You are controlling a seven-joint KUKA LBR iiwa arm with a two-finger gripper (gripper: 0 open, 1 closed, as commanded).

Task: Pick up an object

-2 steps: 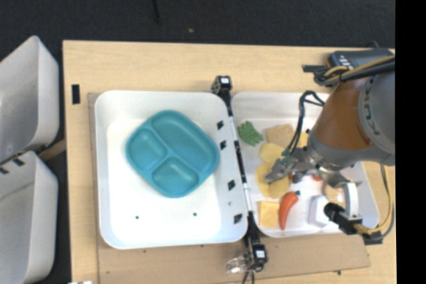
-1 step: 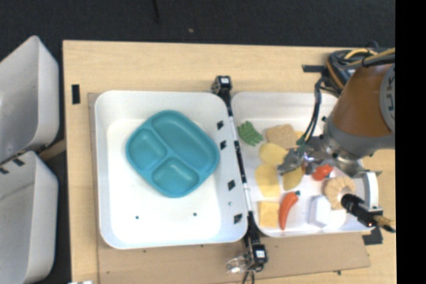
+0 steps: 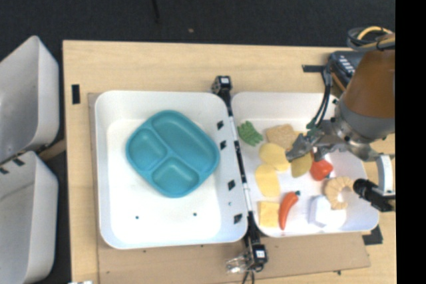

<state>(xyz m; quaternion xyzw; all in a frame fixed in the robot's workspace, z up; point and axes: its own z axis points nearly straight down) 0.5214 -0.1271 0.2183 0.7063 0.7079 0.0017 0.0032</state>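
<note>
The gripper [image 3: 299, 151] is down low in the right bin [image 3: 303, 102], sitting right over the pile of toy food, and honestly I cannot tell if it's clamped on anything since the wrist blocks the view. The stuff under and around it is all small plastic food: a pale yellow round piece [image 3: 273, 155] just to its left, a tan bread-looking slice [image 3: 281, 135] above that, a green leafy bit [image 3: 251, 134] near the divider, a red tomato [image 3: 320, 170] just to the right, a red chili pepper [image 3: 287, 208] lower down, plus a shrimp-like piece [image 3: 337, 189] and a whitish block [image 3: 318, 213]. The left bin [image 3: 106, 209] holds a teal sectioned plate [image 3: 172, 153], tilted diamond-wise. Both bins sit on a light wood bench [image 3: 146, 63], dark floor behind it, white chairs [image 3: 23, 116] off to the left
</note>
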